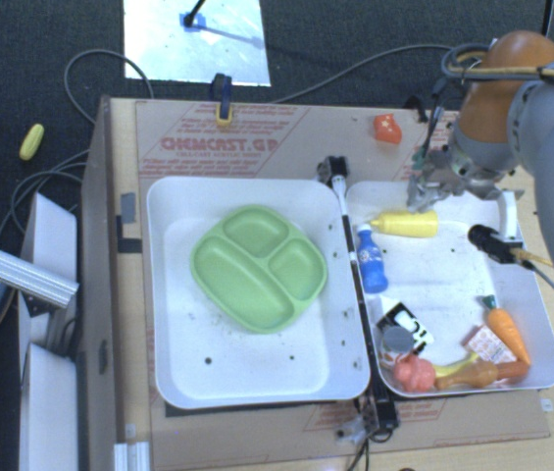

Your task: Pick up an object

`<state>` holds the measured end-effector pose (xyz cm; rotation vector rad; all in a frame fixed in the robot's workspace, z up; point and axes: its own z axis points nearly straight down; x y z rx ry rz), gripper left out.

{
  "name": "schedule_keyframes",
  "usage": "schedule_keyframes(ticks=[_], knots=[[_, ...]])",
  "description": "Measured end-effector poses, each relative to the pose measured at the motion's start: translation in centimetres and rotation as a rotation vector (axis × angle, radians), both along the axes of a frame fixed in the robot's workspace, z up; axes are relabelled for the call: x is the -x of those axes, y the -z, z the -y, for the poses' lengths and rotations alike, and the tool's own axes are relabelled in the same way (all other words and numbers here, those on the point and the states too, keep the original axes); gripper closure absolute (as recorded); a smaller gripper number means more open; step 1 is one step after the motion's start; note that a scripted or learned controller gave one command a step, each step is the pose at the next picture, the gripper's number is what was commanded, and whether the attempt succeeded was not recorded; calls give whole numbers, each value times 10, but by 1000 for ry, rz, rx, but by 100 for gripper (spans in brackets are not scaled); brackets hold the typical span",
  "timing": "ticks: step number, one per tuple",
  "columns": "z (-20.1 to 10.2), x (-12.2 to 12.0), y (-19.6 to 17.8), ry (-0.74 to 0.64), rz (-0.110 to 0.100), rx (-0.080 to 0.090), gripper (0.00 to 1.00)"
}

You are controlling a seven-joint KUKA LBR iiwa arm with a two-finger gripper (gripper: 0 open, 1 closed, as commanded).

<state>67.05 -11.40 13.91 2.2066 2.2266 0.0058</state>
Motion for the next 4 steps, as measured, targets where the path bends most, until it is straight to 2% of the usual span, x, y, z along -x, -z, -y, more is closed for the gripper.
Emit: schedule_keyframes(ticks=[1,2,3,4], knots=[[-62,9,-47,3,-3,-3,100],[-60,9,-46,4,-4,-2,0],[-45,1,-46,8,-4,-1,0],[-10,88,54,13,-5,8,0]])
